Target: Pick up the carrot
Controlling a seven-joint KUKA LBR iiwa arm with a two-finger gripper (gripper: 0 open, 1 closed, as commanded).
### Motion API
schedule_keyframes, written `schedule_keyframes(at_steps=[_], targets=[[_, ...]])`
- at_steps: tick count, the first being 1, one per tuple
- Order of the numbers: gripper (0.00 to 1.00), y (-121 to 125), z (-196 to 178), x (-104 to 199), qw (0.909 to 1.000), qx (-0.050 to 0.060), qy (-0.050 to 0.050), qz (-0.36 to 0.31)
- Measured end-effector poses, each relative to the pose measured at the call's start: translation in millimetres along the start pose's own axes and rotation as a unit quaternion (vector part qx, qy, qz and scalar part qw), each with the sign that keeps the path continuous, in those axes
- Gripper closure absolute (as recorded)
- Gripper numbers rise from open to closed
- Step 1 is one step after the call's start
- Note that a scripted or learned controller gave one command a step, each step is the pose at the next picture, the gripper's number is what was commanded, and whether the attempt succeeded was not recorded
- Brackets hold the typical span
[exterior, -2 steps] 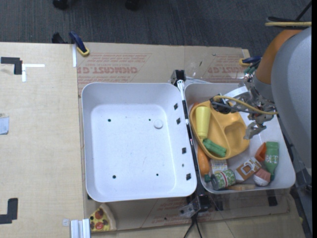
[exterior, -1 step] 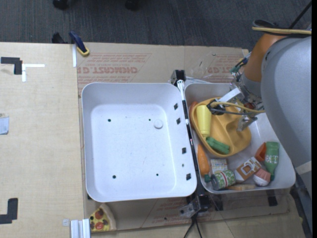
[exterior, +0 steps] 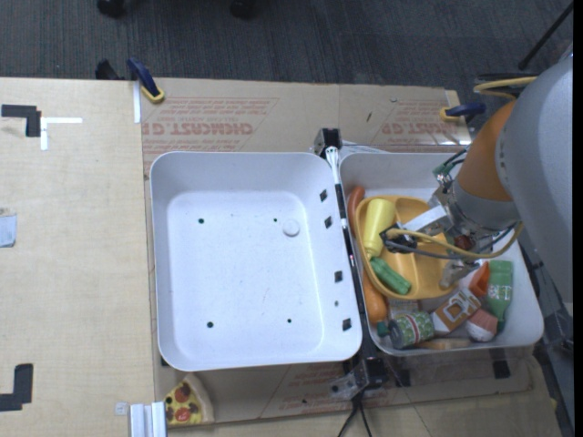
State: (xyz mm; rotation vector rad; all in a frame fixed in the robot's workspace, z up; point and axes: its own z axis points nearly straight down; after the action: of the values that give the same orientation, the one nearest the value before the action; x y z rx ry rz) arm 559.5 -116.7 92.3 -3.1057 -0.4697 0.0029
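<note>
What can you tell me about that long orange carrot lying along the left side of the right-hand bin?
The long orange carrot looks like a smooth plastic toy. It lies flat along the left wall of the right white bin, running lengthwise from near the far end toward the near end. Its middle is hidden under the yellow bowl-shaped dish, so an upper stretch and a lower orange stretch show, seemingly one piece. A small green plastic vegetable lies close by. The robot's hand sits to its right, apart from it.

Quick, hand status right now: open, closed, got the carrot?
Hand: down over the right bin, above the yellow bowl; open or closed cannot be told. The carrot lies along the bin's left wall, not in the hand.
</note>
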Motion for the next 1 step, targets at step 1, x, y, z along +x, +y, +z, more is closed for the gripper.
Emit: schedule_keyframes(at_steps=[1], targets=[[0.00, 24.9, 0.9, 18.4, 0.9997, 0.000, -0.001, 0.025]])
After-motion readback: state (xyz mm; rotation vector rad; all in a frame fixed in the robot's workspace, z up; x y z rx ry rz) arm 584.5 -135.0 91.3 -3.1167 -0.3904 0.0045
